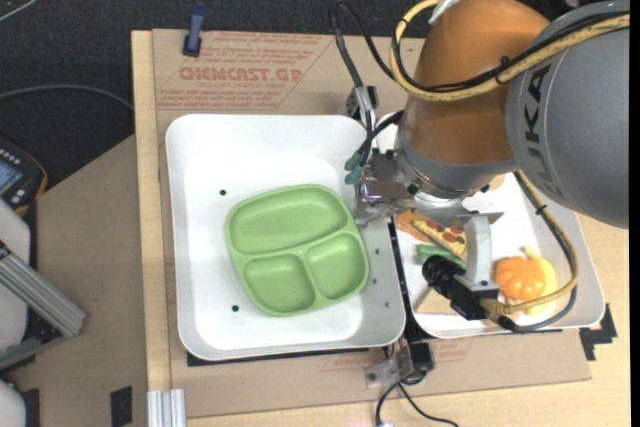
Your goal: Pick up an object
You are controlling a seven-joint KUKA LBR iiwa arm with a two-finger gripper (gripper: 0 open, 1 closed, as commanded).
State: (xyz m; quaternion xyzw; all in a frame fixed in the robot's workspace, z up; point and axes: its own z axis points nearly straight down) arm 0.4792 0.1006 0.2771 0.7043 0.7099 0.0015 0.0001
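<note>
My gripper hangs below the big orange wrist, over the seam between the two white bins, at the right bin's near-left corner. A green three-compartment plate lies flat in the left bin, its right edge just left of the gripper. In the right bin a pizza-slice toy lies just under and right of the gripper, partly covered by the arm. An orange pepper-like toy with a yellow piece beside it rests further right. Nothing shows held in the gripper.
The arm's bulk covers most of the right bin's far half. Both bins sit on a cardboard sheet with a blue clip at its far-left corner. Cables run near the bins' far seam.
</note>
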